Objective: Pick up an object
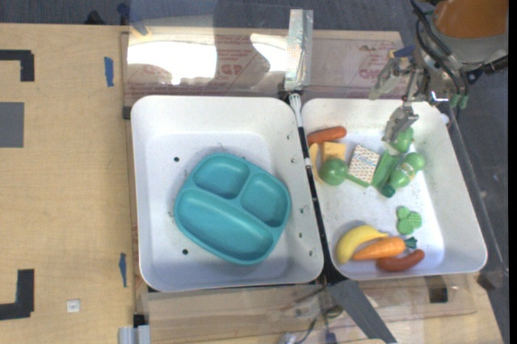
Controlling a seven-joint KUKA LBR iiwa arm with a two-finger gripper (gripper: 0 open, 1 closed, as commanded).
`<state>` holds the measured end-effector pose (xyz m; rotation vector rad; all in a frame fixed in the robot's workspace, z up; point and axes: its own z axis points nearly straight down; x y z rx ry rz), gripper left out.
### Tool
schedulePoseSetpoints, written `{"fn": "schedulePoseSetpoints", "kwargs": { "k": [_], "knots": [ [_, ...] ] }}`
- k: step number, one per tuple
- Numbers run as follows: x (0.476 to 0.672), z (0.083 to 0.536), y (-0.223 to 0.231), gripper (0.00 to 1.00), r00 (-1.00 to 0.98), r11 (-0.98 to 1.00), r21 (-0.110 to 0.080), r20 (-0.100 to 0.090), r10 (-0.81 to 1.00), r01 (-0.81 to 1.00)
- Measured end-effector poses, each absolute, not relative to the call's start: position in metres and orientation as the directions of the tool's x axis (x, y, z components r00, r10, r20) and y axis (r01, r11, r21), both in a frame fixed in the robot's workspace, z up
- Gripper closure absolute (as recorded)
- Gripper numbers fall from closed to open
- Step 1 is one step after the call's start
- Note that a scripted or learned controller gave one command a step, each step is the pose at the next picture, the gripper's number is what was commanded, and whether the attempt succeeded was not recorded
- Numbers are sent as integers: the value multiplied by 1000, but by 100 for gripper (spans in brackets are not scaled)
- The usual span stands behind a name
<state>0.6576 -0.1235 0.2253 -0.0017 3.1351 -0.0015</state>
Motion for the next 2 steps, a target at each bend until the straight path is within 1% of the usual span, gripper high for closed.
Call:
{"fn": "schedulePoseSetpoints", "kwargs": {
  "k": [1, 2],
  "knots": [
    [626, 93, -118, 0, -994, 994, 0, -7, -109, -109],
    [604, 89, -131, 0, -998, 998, 0, -10, -65, -65]
  ]
}}
